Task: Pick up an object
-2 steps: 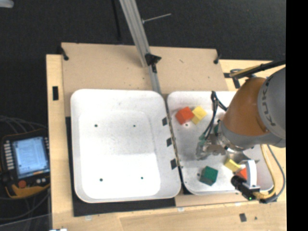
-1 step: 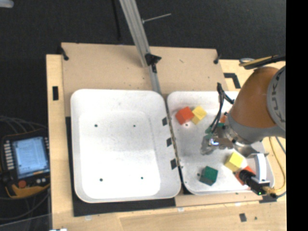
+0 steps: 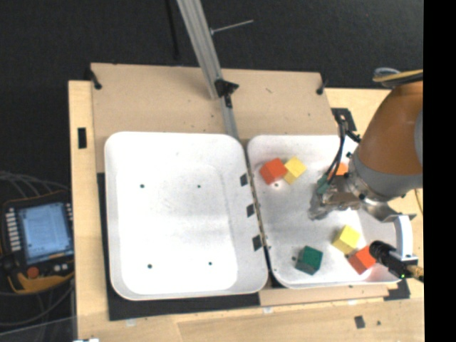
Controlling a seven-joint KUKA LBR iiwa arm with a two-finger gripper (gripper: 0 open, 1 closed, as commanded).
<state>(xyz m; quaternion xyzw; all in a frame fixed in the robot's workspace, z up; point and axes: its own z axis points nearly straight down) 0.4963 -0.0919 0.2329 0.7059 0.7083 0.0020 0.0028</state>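
Note:
The right bin (image 3: 285, 276) holds several small blocks. An orange-red block (image 3: 272, 170) and a yellow block (image 3: 295, 167) lie side by side near its back left. A green block (image 3: 309, 259) sits near the front, with a second yellow block (image 3: 348, 239) and a red block (image 3: 361, 258) to its right. A small orange piece (image 3: 341, 168) peeks out beside the arm. My gripper (image 3: 324, 205) hangs over the middle of the right bin, between the two groups of blocks, with nothing visibly held.
The left bin (image 3: 174, 212) lies beside the right one, with clips along the shared edge. A metal pole (image 3: 203, 41) slants up from the back. A teach pendant (image 3: 39, 237) rests off the bench at the left.

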